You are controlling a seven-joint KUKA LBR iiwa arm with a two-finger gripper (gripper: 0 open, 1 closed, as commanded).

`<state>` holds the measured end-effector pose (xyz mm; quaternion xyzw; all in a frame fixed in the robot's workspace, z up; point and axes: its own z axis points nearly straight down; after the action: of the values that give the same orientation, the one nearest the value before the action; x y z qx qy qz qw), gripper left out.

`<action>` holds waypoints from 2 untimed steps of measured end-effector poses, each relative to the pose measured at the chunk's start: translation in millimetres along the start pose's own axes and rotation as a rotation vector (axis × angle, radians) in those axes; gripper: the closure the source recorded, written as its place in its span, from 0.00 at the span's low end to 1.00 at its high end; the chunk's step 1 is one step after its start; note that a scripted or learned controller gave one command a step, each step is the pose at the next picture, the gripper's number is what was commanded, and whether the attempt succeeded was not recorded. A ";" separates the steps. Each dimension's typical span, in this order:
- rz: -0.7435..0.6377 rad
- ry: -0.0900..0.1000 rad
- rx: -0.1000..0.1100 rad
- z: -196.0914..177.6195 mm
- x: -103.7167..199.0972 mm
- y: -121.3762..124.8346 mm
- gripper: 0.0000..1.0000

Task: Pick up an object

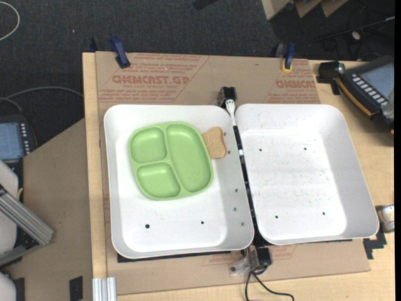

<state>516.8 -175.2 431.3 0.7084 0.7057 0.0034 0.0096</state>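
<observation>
A green divided plate (170, 160) with three compartments lies in the upper left part of the left white bin (182, 231). A tan, bread-like slice (215, 142) rests against the plate's upper right rim, near the bin's right wall. The right white bin (301, 174) shows only dark specks on its floor.
Both bins sit on a brown board (150, 74) with blue clamps at its far edge. A black clip (227, 95) sits where the bins meet at the back. A dark device with a screen (369, 89) lies at the far right. Cables hang at the front edge (257, 274).
</observation>
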 end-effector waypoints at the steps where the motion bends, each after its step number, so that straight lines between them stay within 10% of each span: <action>1: -0.003 0.012 0.027 79.3 26.4 -41.2 1.00; 2: -0.002 0.002 0.005 -7.7 -11.3 -1.8 1.00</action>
<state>514.8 -186.5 439.1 0.7076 0.7066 0.0022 0.0068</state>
